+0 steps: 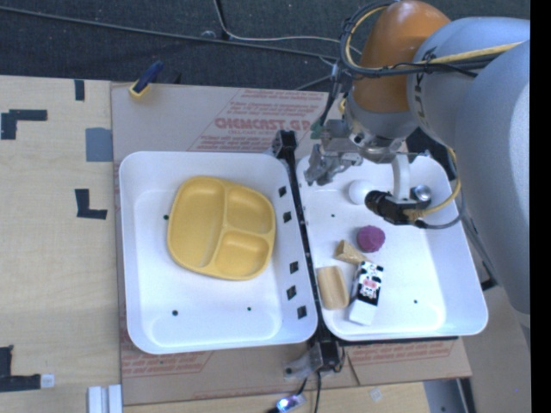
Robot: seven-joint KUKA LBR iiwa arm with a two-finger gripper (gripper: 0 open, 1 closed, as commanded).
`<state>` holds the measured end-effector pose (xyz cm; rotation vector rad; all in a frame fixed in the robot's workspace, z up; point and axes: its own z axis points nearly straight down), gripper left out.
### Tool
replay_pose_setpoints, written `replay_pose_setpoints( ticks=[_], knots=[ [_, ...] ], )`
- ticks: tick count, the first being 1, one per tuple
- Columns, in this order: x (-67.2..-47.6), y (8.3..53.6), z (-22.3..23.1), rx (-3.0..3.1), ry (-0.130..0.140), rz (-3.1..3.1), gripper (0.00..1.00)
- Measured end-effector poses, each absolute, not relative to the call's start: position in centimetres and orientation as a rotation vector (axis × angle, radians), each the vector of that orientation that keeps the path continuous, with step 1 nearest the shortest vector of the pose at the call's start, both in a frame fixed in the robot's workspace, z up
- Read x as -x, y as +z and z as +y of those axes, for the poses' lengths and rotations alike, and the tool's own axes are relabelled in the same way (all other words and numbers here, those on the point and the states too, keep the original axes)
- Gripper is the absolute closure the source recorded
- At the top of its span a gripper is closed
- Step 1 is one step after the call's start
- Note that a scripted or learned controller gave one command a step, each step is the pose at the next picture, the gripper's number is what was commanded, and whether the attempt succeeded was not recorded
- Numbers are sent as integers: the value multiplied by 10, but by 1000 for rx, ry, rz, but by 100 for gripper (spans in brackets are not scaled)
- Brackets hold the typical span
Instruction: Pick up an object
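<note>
Small white ball point(357, 193) in right bin point(430, 312), upper part: prob. light, smooth, apt to roll, so pinch across its middle. Pincer point(323, 172) hangs just beside it, toward the bin divider, not touching; can't tell whether it's apart or together.

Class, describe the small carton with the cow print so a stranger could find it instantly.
Start at the right-hand white bin, and look to its near edge. The cow-print carton lies there beside a tan block. It alone is white with black patches.
</note>
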<state>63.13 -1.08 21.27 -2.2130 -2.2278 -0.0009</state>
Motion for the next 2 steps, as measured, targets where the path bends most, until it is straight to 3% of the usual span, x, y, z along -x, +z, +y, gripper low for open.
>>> replay_pose_setpoints(
  ticks=[2],
  knots=[
    [-617, 211, 86, 2214, 3, -2226, 100]
  ],
)
